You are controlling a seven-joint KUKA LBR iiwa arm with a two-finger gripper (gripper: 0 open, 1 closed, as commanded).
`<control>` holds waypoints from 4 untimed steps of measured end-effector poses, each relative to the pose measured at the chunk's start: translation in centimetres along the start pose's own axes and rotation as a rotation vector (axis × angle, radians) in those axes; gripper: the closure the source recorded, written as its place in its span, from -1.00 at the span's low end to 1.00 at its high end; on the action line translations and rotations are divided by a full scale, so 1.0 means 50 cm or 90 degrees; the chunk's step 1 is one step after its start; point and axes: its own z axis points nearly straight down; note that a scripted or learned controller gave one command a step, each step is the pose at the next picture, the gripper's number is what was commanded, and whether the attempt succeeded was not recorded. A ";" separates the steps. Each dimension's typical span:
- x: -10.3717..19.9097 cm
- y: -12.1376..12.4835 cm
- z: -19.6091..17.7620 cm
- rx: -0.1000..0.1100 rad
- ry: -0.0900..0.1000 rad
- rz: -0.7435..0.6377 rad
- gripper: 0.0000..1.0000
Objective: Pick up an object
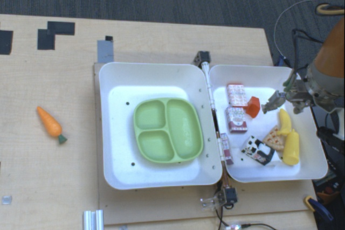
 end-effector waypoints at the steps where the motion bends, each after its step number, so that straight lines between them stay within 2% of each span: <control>1: 0.023 0.082 0.219 -0.006 -0.001 0.002 -1.00; 2: 0.025 0.083 0.199 -0.007 -0.001 0.001 1.00; 3: 0.025 0.083 0.199 -0.007 -0.001 0.001 -1.00; 4: 0.027 0.086 0.177 -0.009 -0.001 -0.001 1.00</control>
